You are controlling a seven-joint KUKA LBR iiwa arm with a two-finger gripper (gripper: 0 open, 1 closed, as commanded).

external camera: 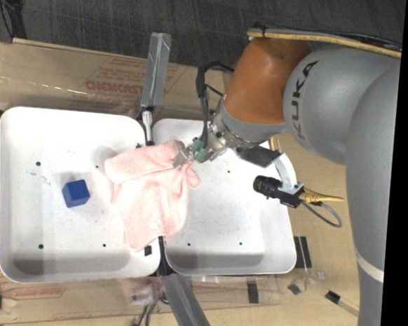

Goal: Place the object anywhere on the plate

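Observation:
A pink cloth (pixel 149 190) lies draped over the ridge between the two bins, most of it in the left bin (pixel 20 179) and its right edge hanging into the right bin (pixel 255 226). My gripper (pixel 190 155) reaches down from the orange wrist band (pixel 263 79) and is shut on the cloth's upper right corner, which is bunched and lifted between the fingers. A small blue cube (pixel 76 192) rests on the left bin's floor, left of the cloth and apart from it.
A grey post (pixel 155 70) stands behind the bins at the ridge. A black cylinder with a cable (pixel 276 188) hangs off the wrist over the right bin. The arm's grey body (pixel 349 100) covers the back right.

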